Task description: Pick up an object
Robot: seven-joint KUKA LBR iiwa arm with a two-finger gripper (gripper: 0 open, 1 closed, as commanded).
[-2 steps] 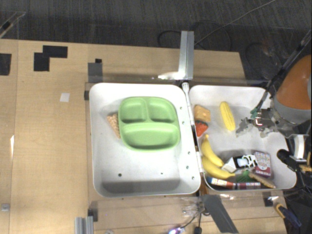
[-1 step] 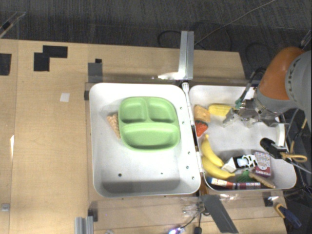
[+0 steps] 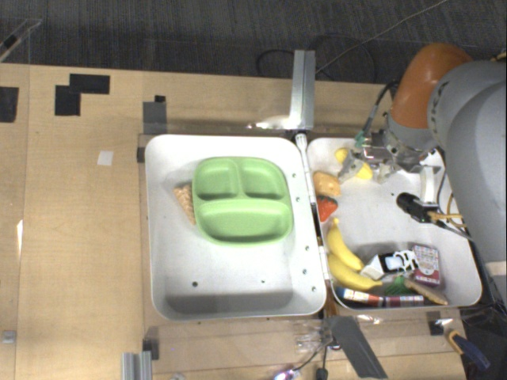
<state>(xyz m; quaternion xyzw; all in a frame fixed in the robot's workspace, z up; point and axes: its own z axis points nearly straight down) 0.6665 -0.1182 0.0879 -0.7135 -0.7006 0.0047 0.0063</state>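
Starting nearest the camera, a pale wooden counter (image 3: 79, 236) carries two shallow white bins side by side. The left white plastic bin (image 3: 170, 283) holds a green divided plastic plate (image 3: 242, 200). The right white plastic bin (image 3: 372, 212) is cluttered. Along its near wall lie coloured marker pens (image 3: 380, 298), with a small pink-and-white card box (image 3: 425, 264) just behind them. Two yellow bananas (image 3: 344, 256) curve along the bin's left side. Farther back on that side sit a small red piece (image 3: 327, 209) and a rounded peach-coloured lump (image 3: 326, 184).

At the far end of the right bin, the gripper (image 3: 368, 158) hangs low. A small yellow object (image 3: 362, 172) lies just beside it, close to the back wall, and looks like the likely target. Whether the gripper is spread or pressed together cannot be told, nor whether it grips anything.

To do this step well, the gripper should probably centre squarely over the small yellow object, keep clear of the bin wall and descend straight. It should close only once the object sits in its gap.

The grey robot arm (image 3: 467, 133) enters from the right and bends down over the bin's far right corner. Its orange band (image 3: 416, 81) sits above the wrist.
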